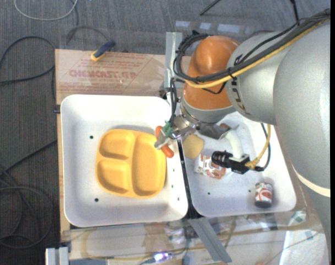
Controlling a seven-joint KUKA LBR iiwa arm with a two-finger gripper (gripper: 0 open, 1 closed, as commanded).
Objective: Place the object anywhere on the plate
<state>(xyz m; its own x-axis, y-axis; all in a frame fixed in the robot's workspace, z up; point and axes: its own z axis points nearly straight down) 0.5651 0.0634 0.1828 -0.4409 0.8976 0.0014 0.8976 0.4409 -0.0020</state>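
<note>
The yellow plate is sitting in the left bin, centre-left of the frame. At the plate's right rim, the gripper is clamping an orange carrot between its fingers. A can is lying at lower right.

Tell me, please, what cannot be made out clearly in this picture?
All in the camera view:
- The far part of the right bin is hidden under the arm.
- The orange object at the edge of the plate is too small and blurred to identify, or to tell whether the gripper holds it.
- The label on the can is too small to read.
</note>
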